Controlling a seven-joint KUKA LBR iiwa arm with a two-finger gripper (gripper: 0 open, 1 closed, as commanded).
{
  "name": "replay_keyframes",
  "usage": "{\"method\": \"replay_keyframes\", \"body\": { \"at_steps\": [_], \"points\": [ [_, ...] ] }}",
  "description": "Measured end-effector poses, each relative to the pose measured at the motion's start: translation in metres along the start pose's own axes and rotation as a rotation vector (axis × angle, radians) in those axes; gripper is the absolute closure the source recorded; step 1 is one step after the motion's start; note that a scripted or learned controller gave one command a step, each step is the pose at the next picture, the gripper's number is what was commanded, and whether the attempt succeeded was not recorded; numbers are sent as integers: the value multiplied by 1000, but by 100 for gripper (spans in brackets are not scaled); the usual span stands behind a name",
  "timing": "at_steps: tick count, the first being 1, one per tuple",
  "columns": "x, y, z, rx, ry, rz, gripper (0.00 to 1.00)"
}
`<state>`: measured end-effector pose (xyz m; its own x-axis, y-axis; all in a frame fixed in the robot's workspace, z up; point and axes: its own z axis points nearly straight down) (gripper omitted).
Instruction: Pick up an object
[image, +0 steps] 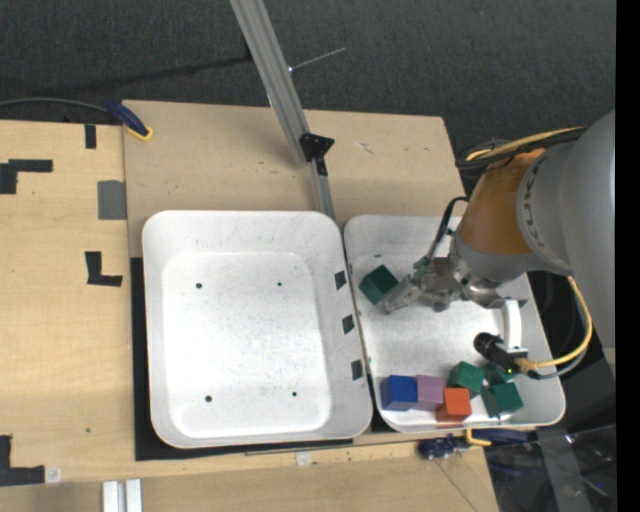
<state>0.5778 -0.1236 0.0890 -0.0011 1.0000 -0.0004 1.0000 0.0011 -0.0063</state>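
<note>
Two white bins (245, 225), and in the right bin three green blocks (378, 284), one blue (399, 391), one purple (430, 389), one orange (456, 403)

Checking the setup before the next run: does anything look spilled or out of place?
Nothing stands out. The blocks all lie inside the right bin: a green block beside the tool, the others clustered at its near edge.
</note>
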Motion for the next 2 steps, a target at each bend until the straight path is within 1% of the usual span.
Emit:
{"method": "replay_keyframes", "body": {
  "at_steps": [1, 2],
  "points": [
    [1, 1, -13, -3, 2, -2, 100],
    [-3, -1, -57, -9, 0, 1, 100]
  ]
}}
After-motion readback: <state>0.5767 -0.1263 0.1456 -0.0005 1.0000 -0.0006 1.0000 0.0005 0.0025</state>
